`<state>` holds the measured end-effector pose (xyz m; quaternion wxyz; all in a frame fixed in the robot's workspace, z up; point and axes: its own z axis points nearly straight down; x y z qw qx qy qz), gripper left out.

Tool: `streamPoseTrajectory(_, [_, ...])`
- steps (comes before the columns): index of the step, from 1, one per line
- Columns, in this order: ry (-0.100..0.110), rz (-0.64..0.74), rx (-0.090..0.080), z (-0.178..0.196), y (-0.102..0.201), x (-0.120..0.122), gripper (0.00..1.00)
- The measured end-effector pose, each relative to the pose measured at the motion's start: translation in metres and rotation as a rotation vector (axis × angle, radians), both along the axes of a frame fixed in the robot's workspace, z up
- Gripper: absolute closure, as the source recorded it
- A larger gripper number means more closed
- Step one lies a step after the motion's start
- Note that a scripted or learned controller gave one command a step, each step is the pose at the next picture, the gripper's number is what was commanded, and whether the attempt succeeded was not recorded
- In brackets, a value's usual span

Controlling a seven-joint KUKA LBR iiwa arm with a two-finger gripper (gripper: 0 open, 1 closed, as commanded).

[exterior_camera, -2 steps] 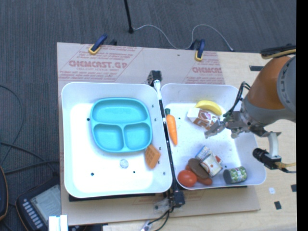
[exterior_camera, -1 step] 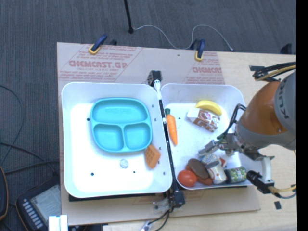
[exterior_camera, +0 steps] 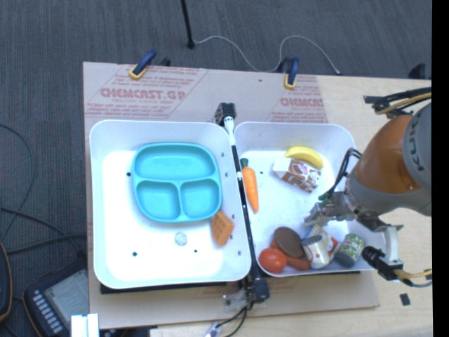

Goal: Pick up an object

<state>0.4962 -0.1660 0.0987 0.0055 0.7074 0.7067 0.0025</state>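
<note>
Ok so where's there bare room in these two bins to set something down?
Left bin: bare floor along its left wall and below the blue tray, left of the orange wedge. Right bin: an open patch mid-floor, bordered by the carrot, the snack box and the brown piece. Its lower right corner is crowded, with the tomato, can and arm.

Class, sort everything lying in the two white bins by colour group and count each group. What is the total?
Blue: 1, divided plate
Yellow: 1, banana
Orange or red: 3, carrot, waffle piece, tomato
Brown or mixed: 4, box, brown piece, cup, can
Total: 9
</note>
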Motion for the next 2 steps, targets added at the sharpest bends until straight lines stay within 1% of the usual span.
streamPoseTrajectory(1, [0.010, 0.001, 0.002, 0.0263, -0.0585, 0.0341, 1.00])
streamPoseTrajectory(2, [0.015, 0.004, 0.012, 0.0253, -0.0537, 0.0344, 0.00])
